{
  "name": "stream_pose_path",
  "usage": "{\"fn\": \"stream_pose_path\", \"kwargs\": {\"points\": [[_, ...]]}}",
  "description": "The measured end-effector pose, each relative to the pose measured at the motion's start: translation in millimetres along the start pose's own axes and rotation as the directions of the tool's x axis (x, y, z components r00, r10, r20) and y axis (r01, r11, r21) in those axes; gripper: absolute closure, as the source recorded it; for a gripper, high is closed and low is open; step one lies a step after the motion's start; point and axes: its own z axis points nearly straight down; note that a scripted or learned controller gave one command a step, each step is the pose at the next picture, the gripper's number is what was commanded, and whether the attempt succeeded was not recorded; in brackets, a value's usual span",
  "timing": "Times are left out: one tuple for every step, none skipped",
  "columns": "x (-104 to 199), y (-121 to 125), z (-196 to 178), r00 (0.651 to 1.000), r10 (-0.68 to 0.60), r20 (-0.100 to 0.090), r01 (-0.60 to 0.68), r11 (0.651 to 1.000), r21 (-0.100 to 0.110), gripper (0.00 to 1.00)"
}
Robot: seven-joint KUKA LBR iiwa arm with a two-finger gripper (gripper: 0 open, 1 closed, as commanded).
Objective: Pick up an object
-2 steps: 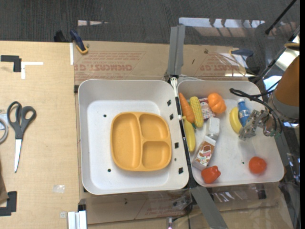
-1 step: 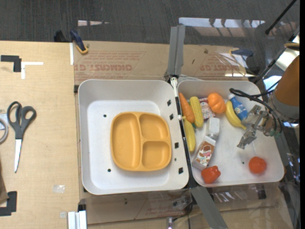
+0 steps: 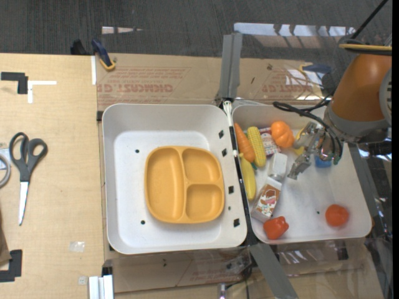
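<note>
Arm (image 3: 361,92) reaching into the right bin (image 3: 312,223), gripper (image 3: 298,166) low among the toys.

The fingers stand slightly apart with nothing clamped between them, just right of a small white box (image 3: 278,165). Left of that box lie the corn (image 3: 255,146), a carrot (image 3: 243,143) and a banana (image 3: 248,178); an orange (image 3: 282,133) is above it, a carton (image 3: 267,201) and a pepper (image 3: 275,227) below, a tomato (image 3: 336,215) lower right. The yellow plate (image 3: 184,184) sits in the left bin (image 3: 118,167).

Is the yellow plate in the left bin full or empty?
Empty. The yellow plate lies flat in the left bin, and all three of its compartments show bare yellow. The toy food sits in the right bin.
</note>
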Motion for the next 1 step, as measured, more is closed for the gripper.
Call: {"fn": "stream_pose_path", "kwargs": {"points": [[12.4,47.4,12.6,0.941,0.338,-0.001,-0.338,0.941,0.002,0.0]]}}
